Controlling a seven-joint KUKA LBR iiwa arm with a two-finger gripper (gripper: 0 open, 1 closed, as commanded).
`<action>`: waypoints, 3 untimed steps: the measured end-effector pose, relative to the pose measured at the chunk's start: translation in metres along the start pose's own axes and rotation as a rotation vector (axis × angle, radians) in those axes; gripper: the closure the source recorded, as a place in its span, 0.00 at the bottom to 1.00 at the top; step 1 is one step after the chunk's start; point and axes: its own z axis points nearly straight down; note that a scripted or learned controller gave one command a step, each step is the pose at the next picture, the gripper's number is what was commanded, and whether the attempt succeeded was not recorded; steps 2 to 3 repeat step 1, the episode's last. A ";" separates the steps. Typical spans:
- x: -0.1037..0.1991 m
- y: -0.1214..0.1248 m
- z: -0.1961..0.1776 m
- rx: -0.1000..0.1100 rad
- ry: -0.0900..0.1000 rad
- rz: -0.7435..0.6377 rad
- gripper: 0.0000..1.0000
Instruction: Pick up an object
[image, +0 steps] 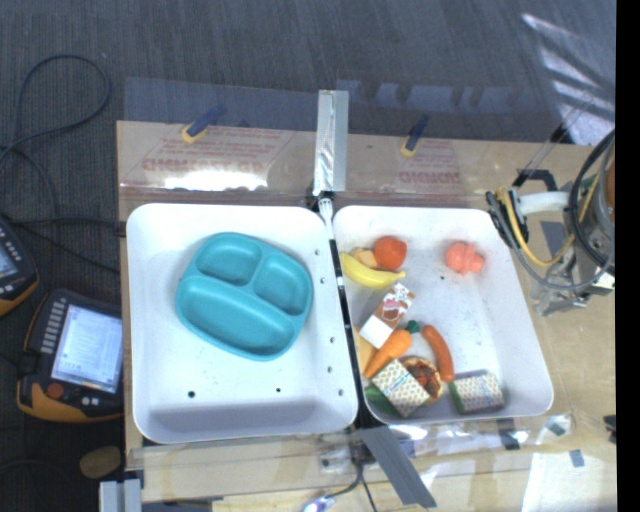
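The right white bin (520, 330) holds several toy foods. An orange round fruit (390, 250) and a yellow banana (366, 272) lie at its far left. A pink-orange ball (463, 258) sits alone near the far right. Along the left wall are a small red-and-white carton (398, 301), a white cube (377, 331) and a carrot (391, 347). A red-orange sausage shape (438, 348) lies beside them. Two patterned boxes (400, 386) (478, 392) rest at the near edge. My arm (600, 200) stands outside the bin's right wall, its gripper (577, 286) low beside the rim with nothing seen in it.
The left bin (160, 400) carries a teal divided plate (245, 293). Yellow and black cables (520, 235) loop off the arm over the right bin's far right corner. A metal divider (330, 140) stands behind the bins. A handheld pendant (75, 350) lies left of the bench.
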 end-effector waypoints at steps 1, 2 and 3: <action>0.005 0.000 0.159 -0.002 -0.002 0.016 1.00; 0.005 0.000 0.159 -0.002 -0.002 0.016 1.00; 0.005 0.000 0.159 -0.002 -0.002 0.016 1.00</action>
